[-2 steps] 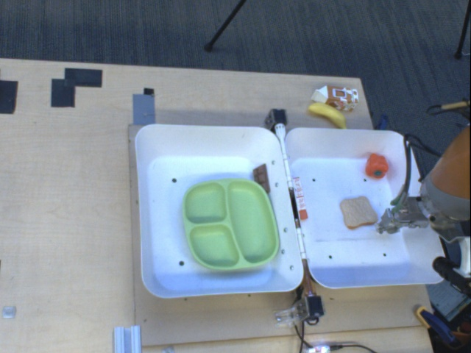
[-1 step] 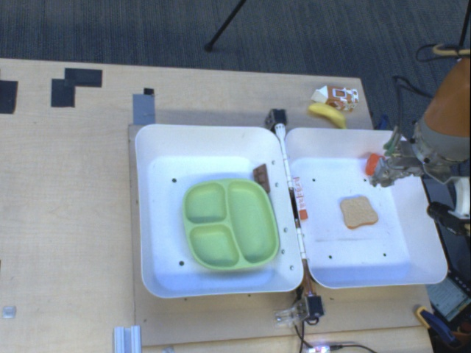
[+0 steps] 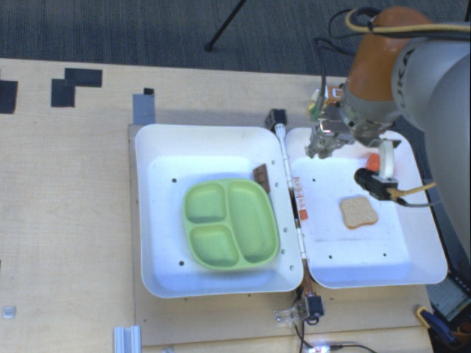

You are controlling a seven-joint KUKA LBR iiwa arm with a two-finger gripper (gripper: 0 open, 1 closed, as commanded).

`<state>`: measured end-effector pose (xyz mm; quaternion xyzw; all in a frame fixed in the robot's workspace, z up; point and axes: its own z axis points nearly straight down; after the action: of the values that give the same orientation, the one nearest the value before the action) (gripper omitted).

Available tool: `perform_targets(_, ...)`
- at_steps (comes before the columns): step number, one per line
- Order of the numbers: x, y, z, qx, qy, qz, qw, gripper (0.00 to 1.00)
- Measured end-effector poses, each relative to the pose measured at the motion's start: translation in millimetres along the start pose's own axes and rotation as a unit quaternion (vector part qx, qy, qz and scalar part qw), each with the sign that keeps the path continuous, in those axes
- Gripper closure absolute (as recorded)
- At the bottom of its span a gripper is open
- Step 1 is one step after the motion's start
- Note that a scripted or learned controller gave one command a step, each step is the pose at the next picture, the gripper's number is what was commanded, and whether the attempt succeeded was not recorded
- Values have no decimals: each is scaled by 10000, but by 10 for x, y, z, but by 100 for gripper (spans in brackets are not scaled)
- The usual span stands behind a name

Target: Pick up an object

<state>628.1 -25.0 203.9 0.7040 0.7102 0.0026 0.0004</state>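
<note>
The slice of toast (image 3: 358,212) is lying flat in the right bin (image 3: 412,263), near its middle. The tool (image 3: 324,142) is hanging over that bin's far left corner, well apart from the toast, can't really tell its grip state. A green divided plate (image 3: 231,224) is sitting in the left bin (image 3: 158,219).

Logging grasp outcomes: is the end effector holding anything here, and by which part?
Nothing is seen held. The end effector is over the right bin's far corner, apart from the bread slice.
</note>
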Motion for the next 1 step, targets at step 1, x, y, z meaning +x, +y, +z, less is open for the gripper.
perform_targets(1, -879, 316, -333, -1, -25, 28, 10000, 100)
